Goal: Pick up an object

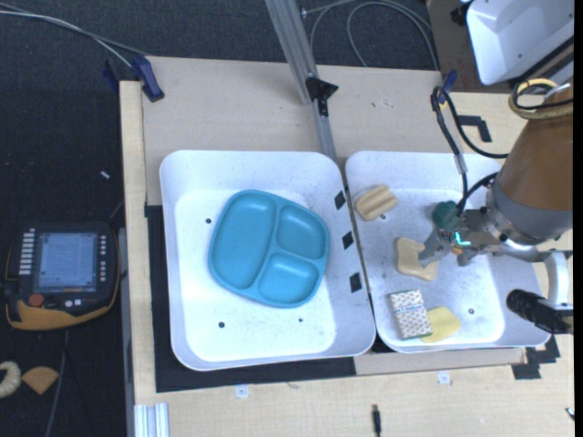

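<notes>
— Where's your gripper [453, 241]?
— Low in the right bin [474, 176], just beside the tan wedge [414, 259]; whether it's wide or narrow, you can't tell.
— How will the wedge handle?
— Probably light and soft, so pinch across its thick end.

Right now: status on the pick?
Gripper low in right bin, beside tan wedge; grasp unconfirmed. Bread roll, patterned packet, yellow piece lie apart. Nothing blocking.
</notes>
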Tool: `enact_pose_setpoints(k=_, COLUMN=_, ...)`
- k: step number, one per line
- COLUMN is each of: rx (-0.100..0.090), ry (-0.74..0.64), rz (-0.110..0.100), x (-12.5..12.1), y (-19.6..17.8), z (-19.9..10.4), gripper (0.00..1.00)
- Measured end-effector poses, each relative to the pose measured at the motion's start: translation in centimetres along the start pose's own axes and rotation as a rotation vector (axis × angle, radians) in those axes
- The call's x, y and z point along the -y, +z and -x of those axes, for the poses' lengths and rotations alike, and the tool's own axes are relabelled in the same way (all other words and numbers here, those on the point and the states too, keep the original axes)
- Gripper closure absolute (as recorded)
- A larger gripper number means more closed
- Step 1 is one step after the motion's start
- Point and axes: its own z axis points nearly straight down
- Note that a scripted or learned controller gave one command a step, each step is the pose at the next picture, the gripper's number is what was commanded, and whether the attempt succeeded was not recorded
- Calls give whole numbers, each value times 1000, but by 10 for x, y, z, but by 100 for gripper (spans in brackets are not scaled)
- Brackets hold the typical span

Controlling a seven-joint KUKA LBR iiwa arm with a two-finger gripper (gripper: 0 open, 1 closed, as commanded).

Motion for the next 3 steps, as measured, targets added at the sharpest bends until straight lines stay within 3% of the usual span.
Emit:
enact_pose_setpoints(k=1, rx=1, ry=-1, rz=4, x=-1, y=-2, z=0, gripper=0)
enact_pose_setpoints(k=3, rx=0, ry=0, rz=2, x=2, y=99, z=-8, gripper=0)
